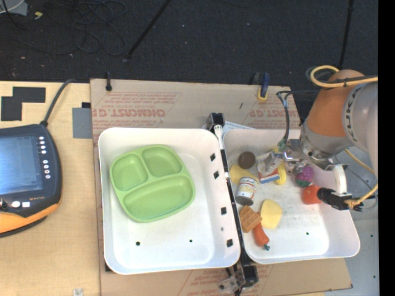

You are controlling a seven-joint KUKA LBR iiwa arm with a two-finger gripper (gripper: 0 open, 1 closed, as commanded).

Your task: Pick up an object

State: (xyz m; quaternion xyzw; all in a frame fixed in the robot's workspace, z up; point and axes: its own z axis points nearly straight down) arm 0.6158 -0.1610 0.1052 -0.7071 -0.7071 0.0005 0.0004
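**Crowded right bin, hand low over the toys near the far wall**

Dark floor with loose cables behind; brown cardboard-topped counter [154,106] carries two white bins side by side, a tablet-style pendant [24,171] far off on the other side from the hand. The left bin [117,239] holds a green divided plate [152,182]. The right bin [333,239] holds all the small stuff.

Hand [281,156] sits low in the right bin, toward its far wall; can't tell if it's open, closed or gripping anything, wrist bulk and clutter hide it. No target named, so any toy counts. Right by the hand: a yellow piece [281,176] and a red-blue strip [268,177], touching or nearly. Brown ball [247,160] just beside, toward the divider. Purple berry [303,176] under the wrist side. Can [245,190], waffle [249,217], yellow chip [271,214] and carrot [261,236] lie nearer the camera; red tomato [310,194] back toward the arm.

Risks (judgement):
- Items packed tight by the hand; closing may pinch two or shove one away.
- Ball likely rolls if nudged.
- Thin strip lies flat, easy to miss.
- Cable and connector [336,199] hang off the wrist near the tomato, could drag it.

Room: the far wall and centre divider [225,184] are close to the hand, little sideways slack there. Bare bin floor opens toward the near right corner. Straight up is free.
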